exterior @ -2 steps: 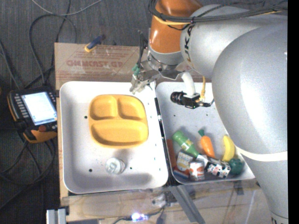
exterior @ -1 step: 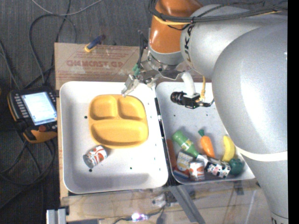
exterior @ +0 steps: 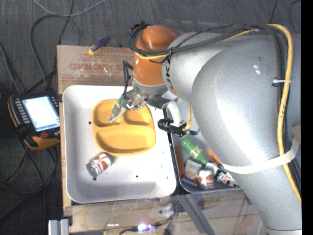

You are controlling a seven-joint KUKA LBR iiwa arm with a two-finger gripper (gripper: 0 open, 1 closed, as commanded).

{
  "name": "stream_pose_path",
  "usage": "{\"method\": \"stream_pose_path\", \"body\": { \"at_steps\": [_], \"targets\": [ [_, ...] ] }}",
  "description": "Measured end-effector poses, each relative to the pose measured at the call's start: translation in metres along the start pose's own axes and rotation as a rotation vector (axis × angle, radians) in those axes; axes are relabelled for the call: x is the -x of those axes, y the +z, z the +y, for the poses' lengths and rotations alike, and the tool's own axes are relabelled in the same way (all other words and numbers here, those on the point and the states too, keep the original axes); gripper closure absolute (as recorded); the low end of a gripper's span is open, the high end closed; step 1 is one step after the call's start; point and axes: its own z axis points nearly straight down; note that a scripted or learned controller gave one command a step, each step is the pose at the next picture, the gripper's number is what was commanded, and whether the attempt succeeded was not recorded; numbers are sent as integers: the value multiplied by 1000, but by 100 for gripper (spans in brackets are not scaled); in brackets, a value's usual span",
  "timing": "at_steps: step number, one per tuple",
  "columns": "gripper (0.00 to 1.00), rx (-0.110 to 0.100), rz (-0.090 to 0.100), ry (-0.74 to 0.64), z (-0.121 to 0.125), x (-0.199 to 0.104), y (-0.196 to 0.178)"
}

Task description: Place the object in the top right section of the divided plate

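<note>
We see gripper (exterior: 119,107) over yellow divided plate (exterior: 124,137), finger state unclear. Red can (exterior: 99,163) lower left, label unreadable. Green bottle (exterior: 193,151) in right bin (exterior: 182,184).

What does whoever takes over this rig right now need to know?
Claw: low over the yellow divided plate, near the ridge between its two upper sections; the view doesn't settle what, if anything, it holds.
Plate sits in the left bin.
A red-and-white can lies on its side on the bin floor, below and left of the plate.
Right bin holds a green bottle and small cartons.
Done: no object visibly resting in the top right section.
Left: confirm a grasp, then place into that section.
</note>
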Motion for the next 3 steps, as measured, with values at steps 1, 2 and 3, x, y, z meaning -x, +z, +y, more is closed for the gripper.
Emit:
{"method": "stream_pose_path", "body": {
  "at_steps": [1,2,3],
  "targets": [
    [100,1,10,1,1,-5,-8],
    [100,-9,7,-17,-7,36,-46],
    [100,-11,5,-124,-86,39,-81]
  ]
}}
